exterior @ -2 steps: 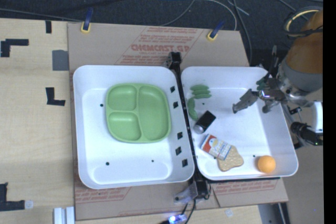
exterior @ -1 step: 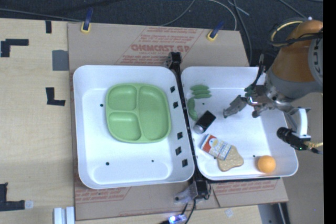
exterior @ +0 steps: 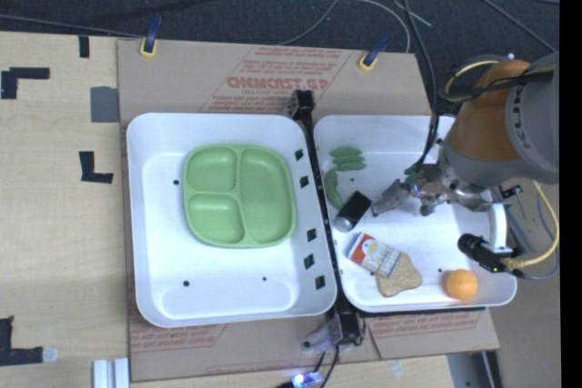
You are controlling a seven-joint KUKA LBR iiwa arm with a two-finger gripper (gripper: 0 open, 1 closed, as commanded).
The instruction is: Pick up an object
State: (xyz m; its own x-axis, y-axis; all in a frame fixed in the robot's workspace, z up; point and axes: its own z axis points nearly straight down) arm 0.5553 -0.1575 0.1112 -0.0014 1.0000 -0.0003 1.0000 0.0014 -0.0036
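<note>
The right bin (exterior: pixel 482 293) holds several small objects. A black block (exterior: pixel 353 209) lies near its left wall, with green leafy pieces (exterior: pixel 346 160) above it. A red, white and blue packet (exterior: pixel 373 253) and a tan cookie-shaped piece (exterior: pixel 399 277) lie toward the front. An orange ball (exterior: pixel 462 284) rests in the front right corner. My gripper (exterior: pixel 402 206) hangs over the middle of this bin, just right of the black block. It is open, with nothing between its fingers; one fingertip (exterior: pixel 379 206) points toward the block.
The left bin (exterior: pixel 150 223) holds a green divided plate (exterior: pixel 240 195). A black divider (exterior: pixel 315 195) runs between the bins. The arm's orange band (exterior: pixel 482 127) and cables crowd the right bin's right side. Yellow clamps (exterior: pixel 149 44) sit on the cardboard behind.
</note>
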